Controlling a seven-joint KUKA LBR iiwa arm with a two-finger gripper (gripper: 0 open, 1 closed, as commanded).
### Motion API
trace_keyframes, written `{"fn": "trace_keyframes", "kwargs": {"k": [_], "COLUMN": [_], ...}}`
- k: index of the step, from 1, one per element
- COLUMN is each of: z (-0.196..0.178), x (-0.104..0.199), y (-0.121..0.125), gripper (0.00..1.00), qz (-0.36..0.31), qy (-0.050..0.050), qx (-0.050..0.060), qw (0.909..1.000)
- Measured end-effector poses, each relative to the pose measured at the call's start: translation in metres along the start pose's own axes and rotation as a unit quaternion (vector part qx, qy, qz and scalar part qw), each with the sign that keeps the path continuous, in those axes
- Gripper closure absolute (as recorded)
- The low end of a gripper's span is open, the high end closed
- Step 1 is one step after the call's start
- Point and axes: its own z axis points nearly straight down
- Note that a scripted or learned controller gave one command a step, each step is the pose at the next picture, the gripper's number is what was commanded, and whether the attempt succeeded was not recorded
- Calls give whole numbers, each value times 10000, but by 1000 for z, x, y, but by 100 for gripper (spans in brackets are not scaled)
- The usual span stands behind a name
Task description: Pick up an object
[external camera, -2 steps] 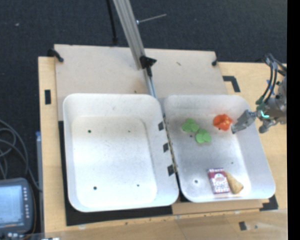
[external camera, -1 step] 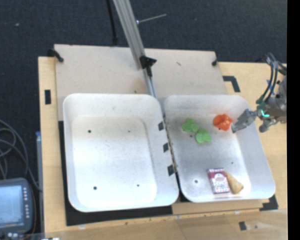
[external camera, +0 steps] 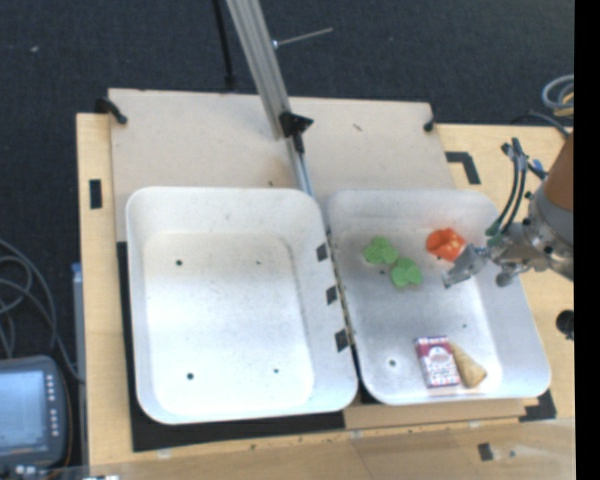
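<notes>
The right bin (external camera: 380, 218) holds several small objects. Two green pieces (external camera: 392, 263) lie close together near its middle. An orange-red piece (external camera: 443, 242) sits to their right. Near the front edge lie a pink-red box (external camera: 437, 361) and a tan wedge (external camera: 469, 368) touching its right side. My gripper (external camera: 481, 271) hangs over the right part of this bin, just right of and below the orange-red piece. Its fingers stand apart with only white bin floor showing between them. It holds nothing.
The left bin (external camera: 140, 218) lies beside the right one, with a dark clip strip along the shared edge. A slanted metal rail (external camera: 265, 63) rises from behind the bins. Cables and a small screen sit at the far left, off the bench.
</notes>
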Motion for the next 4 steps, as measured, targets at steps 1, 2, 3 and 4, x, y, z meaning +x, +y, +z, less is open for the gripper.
{"fn": "trace_keyframes", "kwargs": {"k": [1, 2, 3, 4], "z": [62, 117, 102, 56], "x": [1, -3, -5, 0], "y": [-4, 5, 7, 10], "gripper": [0, 0, 100, 100], "qz": [3, 10, 46, -15], "qy": [2, -3, -11, -13], "qx": [5, -4, -49, -56], "qw": [10000, 10000, 10000, 10000]}}
